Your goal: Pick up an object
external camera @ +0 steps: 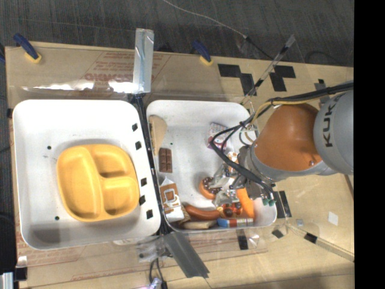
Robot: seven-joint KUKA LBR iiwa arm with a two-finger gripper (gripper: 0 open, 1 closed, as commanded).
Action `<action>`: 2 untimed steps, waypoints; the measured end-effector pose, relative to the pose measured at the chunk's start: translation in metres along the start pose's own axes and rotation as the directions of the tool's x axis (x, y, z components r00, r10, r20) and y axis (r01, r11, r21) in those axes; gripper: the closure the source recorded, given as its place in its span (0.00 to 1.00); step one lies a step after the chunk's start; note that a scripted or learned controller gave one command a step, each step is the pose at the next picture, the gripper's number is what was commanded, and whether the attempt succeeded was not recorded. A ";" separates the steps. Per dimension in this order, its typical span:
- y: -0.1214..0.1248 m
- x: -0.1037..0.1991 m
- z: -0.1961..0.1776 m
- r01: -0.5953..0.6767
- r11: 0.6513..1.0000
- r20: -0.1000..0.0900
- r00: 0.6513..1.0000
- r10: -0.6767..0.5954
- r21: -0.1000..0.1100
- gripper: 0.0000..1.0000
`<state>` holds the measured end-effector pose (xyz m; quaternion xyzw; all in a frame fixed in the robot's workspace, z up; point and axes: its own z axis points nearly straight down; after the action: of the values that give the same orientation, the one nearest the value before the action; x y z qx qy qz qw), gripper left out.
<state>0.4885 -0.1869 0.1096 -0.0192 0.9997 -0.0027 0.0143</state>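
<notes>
You've got two white bins: the left bin (24, 161) and the right bin (192, 110). One yellow divided tray (96, 180) sits in the left. In the right you can count one brown chocolate-bar piece (165, 159), one hot dog (200, 211), one orange carrot-like piece (245, 202) and one marker-like stick (236, 222). The rest of the pile under the arm is too cluttered to count. Two blue clamps (27, 47) (202, 51) hold the cardboard's far edge.

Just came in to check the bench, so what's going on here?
The grey arm reaches from the right into the right bin, with its gripper low over a heap of small items near the bin's front corner. Whether it has hold of anything cannot be told. The left bin holds a yellow divided tray.
</notes>
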 end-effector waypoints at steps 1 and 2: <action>0.018 -0.033 -0.156 0.103 0.995 -0.017 0.995 -0.103 -0.003 1.00; 0.024 0.003 -0.098 0.148 0.989 -0.031 0.989 -0.148 -0.013 1.00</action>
<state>0.4813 -0.1630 0.2078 -0.0933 0.9956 0.0010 -0.0018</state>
